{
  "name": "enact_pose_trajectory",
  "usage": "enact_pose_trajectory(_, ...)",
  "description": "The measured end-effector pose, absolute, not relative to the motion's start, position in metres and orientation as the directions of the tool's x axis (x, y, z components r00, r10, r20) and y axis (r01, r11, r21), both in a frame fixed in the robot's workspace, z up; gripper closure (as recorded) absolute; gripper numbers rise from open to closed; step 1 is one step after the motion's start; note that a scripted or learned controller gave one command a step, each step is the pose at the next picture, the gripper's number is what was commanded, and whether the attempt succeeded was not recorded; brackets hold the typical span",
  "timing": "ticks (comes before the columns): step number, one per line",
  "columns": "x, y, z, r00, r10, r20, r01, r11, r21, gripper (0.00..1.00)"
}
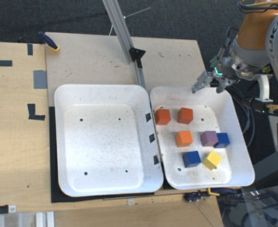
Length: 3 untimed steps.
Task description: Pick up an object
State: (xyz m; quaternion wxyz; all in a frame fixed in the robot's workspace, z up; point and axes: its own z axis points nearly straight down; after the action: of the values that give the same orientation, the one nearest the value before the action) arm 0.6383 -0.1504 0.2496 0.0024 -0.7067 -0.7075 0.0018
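Several small blocks lie in the right bin (237, 141): three orange blocks (163, 116) (185, 115) (183, 138), a purple block (208, 138), two blue blocks (222, 139) (192, 158) and a yellow block (212, 160). My gripper (209, 84) hangs above the bin's far right corner, well clear of the blocks. Its two fingers are spread apart and hold nothing.
The left bin (63, 126) stands beside the right one. A slanted metal rail (122, 27) crosses the bench behind the bins. Cables (257, 108) hang off the bench's right edge. A blue and yellow tool (49, 40) lies at the far left.
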Motion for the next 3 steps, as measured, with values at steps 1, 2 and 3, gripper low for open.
enact_pose_trajectory(1, 0.639, -0.150, 0.253, -0.002, 1.000, -0.001, 1.000, 0.002, -0.001, 0.00)
enact_pose_trajectory(2, 0.642, -0.153, 0.189, -0.001, 1.000, 0.000, 1.000, 0.001, -0.007, 0.00)
enact_pose_trajectory(3, 0.644, -0.153, 0.125, -0.002, 1.000, 0.000, 1.000, 0.002, -0.008, 0.00)
